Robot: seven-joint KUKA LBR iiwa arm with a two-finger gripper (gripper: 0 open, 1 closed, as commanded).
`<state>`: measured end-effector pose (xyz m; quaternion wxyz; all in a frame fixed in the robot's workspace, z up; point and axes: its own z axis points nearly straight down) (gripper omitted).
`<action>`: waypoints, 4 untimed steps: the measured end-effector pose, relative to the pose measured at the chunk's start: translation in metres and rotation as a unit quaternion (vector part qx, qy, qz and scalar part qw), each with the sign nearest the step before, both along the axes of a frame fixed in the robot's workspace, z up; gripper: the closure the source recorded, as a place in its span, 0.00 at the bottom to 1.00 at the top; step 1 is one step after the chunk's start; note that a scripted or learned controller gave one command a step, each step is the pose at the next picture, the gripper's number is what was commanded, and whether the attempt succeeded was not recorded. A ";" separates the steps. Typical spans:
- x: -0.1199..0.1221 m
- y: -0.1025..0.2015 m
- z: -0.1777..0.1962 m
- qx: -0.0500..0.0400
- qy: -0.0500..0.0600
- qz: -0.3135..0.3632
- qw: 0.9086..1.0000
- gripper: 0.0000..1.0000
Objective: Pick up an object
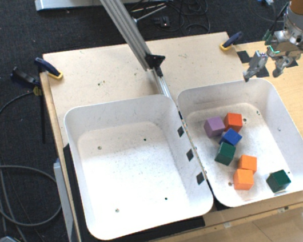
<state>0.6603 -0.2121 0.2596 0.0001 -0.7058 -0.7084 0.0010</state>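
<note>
The right bin (294,139) holds several small blocks. A purple block (214,126), an orange block (234,120), a blue block (231,136) and a dark green block (224,153) cluster near its middle. Two more orange blocks (248,162) (243,179) lie closer to the front, and another dark green block (278,180) sits at the front right. My gripper (267,67) hangs open above the bin's back right rim, with nothing between its fingers, well away from the blocks.
The left bin (85,175) stands beside the right one. A slanted metal bar (126,26) runs down to the gap between the bins. Clamps (49,69) (230,41) sit at the bench's back corners.
</note>
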 end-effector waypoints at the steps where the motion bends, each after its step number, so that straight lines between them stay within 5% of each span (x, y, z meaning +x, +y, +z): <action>1: 0.010 -0.001 -0.053 0.001 0.001 0.000 1.000 0.00; 3: 0.017 0.003 -0.158 0.001 0.002 0.000 1.000 0.00; 4: 0.019 0.003 -0.143 -0.001 -0.003 0.001 1.000 1.00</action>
